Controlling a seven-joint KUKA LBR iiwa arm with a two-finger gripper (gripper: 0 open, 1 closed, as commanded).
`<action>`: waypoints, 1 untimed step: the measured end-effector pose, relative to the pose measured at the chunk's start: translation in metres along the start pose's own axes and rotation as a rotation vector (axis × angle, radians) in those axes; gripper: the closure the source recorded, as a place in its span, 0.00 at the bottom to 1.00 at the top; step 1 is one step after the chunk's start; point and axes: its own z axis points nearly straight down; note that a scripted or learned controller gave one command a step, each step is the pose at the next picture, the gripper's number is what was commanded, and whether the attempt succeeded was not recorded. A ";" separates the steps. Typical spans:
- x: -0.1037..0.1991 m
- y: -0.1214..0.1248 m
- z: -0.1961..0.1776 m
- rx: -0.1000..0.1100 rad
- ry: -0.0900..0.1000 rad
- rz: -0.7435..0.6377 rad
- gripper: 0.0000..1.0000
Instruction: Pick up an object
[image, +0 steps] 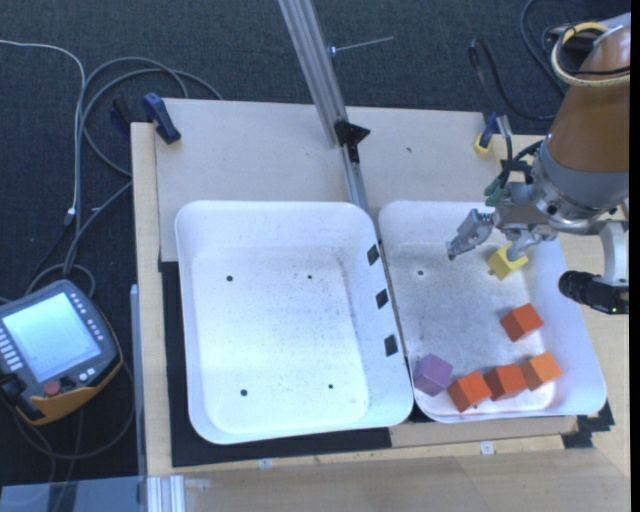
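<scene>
Jaws (497, 247) clenched on yellow block (506, 263) (raised over right bin (440, 300)), fingers pinching its sides.

Grey arm (585, 175) with broad orange band (598, 110), black cables, metallic silver pincer (490, 238).

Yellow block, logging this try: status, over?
Pincer over right bin, beside yellow block. Grasp unconfirmed. Orange blocks lie apart, nearer the front.

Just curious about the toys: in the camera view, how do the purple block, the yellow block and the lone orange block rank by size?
1. Purple cube-shaped block and lone orange cube-shaped block: alike, too close to rank.
2. Small yellow block: looks smallest, though partly hidden by the hand.
</scene>
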 end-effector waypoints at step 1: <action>-0.083 -0.011 0.135 0.010 0.000 0.005 0.00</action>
